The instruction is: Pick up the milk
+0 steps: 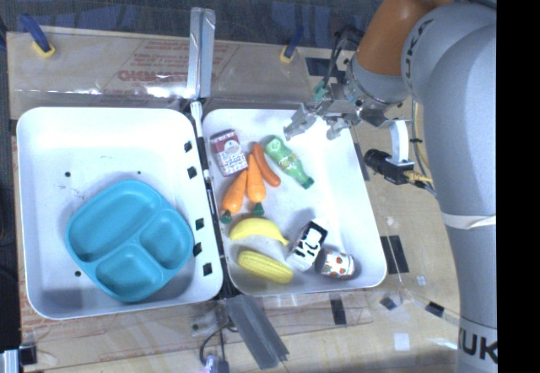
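The milk (307, 245) is a small white carton with black patches. It lies tilted near the front of the right bin (364, 202), between a banana (257, 230) and a red-and-white can (336, 264). My gripper (313, 130) hangs over the far edge of that bin, well behind the milk and beside a green bottle (287, 162). Its two fingers are spread open and hold nothing. The grey arm with its orange band (390, 29) reaches in from the right.
The right bin also holds a brown-red carton (228, 152), two carrots (247, 181) and a corn cob (264, 266). A blue divided plate (126, 238) lies in the left bin (34, 194). A metal divider (201, 51) stands between the bins.
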`<act>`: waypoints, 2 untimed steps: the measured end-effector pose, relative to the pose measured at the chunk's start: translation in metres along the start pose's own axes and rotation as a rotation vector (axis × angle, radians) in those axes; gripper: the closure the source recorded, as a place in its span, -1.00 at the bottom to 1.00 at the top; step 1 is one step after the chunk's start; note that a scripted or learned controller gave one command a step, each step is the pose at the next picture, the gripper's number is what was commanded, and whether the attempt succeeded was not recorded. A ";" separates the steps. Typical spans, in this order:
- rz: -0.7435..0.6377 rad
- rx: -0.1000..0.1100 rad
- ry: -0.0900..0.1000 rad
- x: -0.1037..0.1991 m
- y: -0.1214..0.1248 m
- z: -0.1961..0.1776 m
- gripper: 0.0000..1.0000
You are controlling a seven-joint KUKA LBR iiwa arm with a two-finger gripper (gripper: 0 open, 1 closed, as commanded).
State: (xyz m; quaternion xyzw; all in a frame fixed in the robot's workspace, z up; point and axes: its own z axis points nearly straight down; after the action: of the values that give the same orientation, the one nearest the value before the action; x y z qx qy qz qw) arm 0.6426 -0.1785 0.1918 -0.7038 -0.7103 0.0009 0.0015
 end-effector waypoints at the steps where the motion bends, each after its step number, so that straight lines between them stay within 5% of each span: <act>1: -0.242 -0.001 0.000 -0.027 -0.062 -0.023 -1.00; 2: -0.524 0.000 0.000 -0.031 -0.110 0.056 -1.00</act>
State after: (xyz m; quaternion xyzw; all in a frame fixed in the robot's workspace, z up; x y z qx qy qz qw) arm 0.5329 -0.2100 0.1357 -0.4958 -0.8685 0.0004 0.0016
